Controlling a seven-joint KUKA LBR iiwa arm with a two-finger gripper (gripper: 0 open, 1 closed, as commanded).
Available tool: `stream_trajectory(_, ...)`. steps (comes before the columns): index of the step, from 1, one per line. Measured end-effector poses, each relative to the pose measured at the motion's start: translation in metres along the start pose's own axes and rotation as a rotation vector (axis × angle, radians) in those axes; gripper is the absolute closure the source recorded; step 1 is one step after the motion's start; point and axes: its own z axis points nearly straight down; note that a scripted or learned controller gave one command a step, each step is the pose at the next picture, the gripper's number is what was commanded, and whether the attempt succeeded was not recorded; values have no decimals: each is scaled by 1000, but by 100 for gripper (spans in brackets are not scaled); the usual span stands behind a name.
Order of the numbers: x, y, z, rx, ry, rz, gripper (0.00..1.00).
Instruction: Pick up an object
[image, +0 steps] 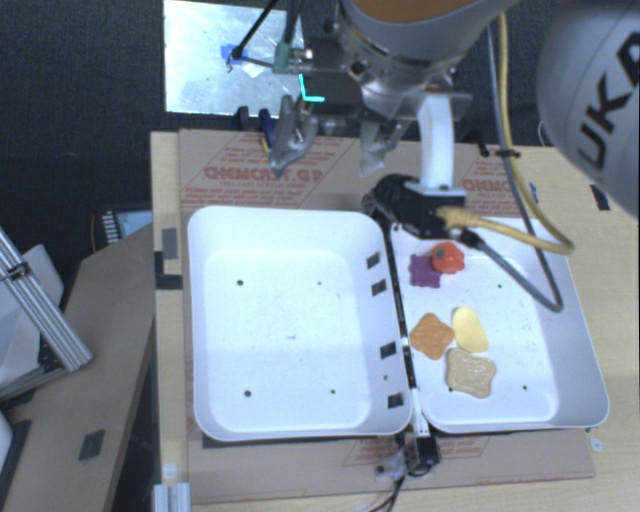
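While the claw (328, 140) hangs open and holds nothing, the toys (452, 335) lie well below it in the right bin (560, 390).

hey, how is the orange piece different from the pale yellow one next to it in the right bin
The orange piece is a deeper orange with a squarish, blunt-cornered outline; the pale yellow piece is a light yellow oval. The orange piece lies nearer the divider between the bins, while the pale yellow piece sits on its far side, toward the middle of the right bin. Both are small, lie flat on the bin floor, and border the tan piece below them.
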Motion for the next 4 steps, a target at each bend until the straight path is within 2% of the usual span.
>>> stream_trajectory(1,0,0,-12,-3,2,-4,100)
stream_trajectory(3,1,0,-34,-6,5,-14,100)
stream_trajectory(4,1,0,-33,-5,4,-15,0)
